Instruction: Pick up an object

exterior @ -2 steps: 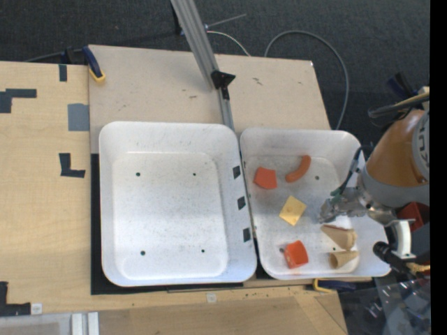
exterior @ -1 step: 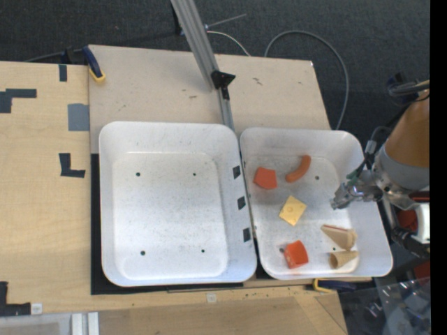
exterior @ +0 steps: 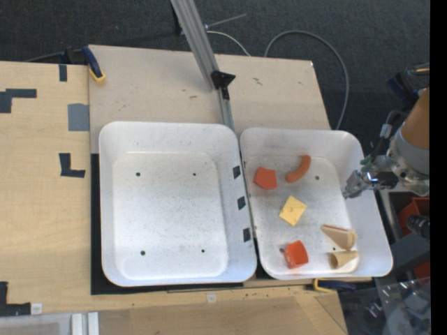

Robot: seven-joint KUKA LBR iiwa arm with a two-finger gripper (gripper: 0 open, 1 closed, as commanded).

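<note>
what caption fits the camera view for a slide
Gripper at the right white bin's edge; inside lie a yellow cheese wedge and curved orange sausage.

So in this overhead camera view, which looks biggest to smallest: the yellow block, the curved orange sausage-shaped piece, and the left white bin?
1. Left white bin, by far the largest.
2 and 3. Yellow block and curved orange piece: too close to rank. The orange piece looks longer but thinner; the block is squarer. Both lie in the right bin.

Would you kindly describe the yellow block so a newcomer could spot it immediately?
Look in the right bin. Near its middle lies the yellow block, below the curved orange sausage. It is the sole yellow, flat square piece among orange and tan neighbours.
</note>
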